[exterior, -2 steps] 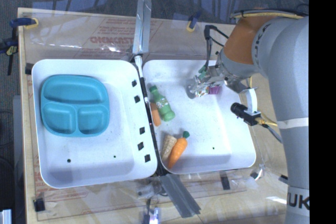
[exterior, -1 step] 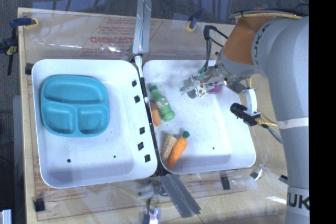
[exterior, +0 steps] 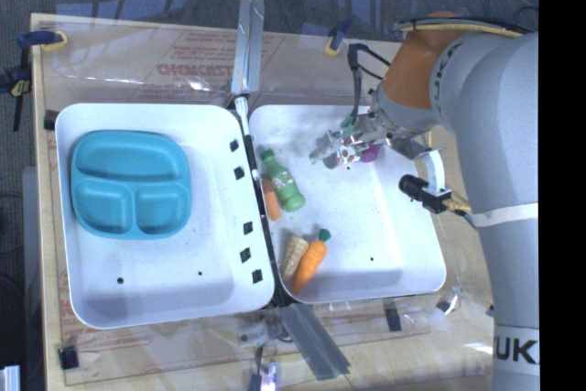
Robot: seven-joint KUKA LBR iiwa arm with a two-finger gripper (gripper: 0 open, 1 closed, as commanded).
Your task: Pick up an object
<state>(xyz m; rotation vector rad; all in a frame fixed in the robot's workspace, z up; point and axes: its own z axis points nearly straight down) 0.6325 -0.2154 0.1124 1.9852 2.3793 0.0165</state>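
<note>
My gripper (exterior: 331, 153) hangs over the upper middle of the right bin (exterior: 403, 261), its fingers pointing left. A small purple object (exterior: 369, 153) shows right behind the fingers, partly hidden by the wrist. A green bottle (exterior: 283, 182) lies at the bin's left side beside an orange piece (exterior: 271, 201). A carrot (exterior: 310, 259) and a tan waffle cone (exterior: 293, 254) lie near the bin's front left corner. Nothing shows between the fingers.
The left bin (exterior: 101, 298) holds a blue divided tray (exterior: 130, 182). A metal divider with black clips (exterior: 249, 229) runs between the bins. The arm's grey body (exterior: 499, 151) covers the right side of the bench.
</note>
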